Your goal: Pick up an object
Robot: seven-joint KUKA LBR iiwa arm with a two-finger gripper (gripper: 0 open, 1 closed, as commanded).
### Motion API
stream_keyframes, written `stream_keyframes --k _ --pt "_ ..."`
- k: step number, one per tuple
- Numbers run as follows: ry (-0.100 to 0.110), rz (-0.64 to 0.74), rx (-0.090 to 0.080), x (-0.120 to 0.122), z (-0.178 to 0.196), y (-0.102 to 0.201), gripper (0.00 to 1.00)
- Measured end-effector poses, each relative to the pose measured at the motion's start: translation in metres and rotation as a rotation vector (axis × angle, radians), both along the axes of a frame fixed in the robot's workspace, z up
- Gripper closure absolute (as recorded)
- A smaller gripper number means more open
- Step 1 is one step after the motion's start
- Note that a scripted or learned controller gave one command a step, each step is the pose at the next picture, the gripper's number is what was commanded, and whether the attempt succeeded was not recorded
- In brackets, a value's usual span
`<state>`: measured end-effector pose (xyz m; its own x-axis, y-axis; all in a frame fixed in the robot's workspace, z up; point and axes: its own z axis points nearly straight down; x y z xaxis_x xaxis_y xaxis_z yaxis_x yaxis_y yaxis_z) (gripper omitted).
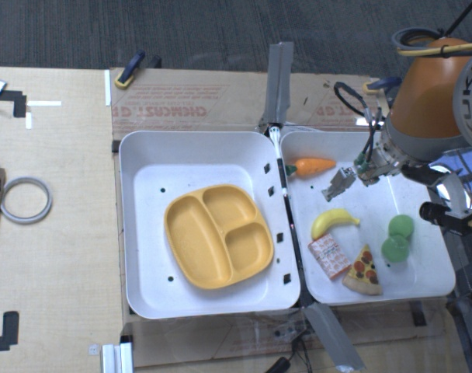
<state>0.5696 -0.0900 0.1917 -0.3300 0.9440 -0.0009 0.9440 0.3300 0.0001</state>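
Pale wooden surface under two shallow white bins side by side. Left bin with a yellow divided plate lying in the middle. Right bin under the grey, orange-banded arm, reaching in from the right. Pincer hovering low over the bin's upper middle, fingers slightly apart, nothing between them. Carrot just left of the pincer; banana below it. Green pear-like fruit near the right wall. Red-and-white packet beside a pizza slice at the front. Tape roll far left.
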Motion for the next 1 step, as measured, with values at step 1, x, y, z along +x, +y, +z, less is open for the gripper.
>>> stream_keyframes --k 1 --pt "0.0 0.014 0.0 -0.0264 -0.0995 -0.0143 0.0"
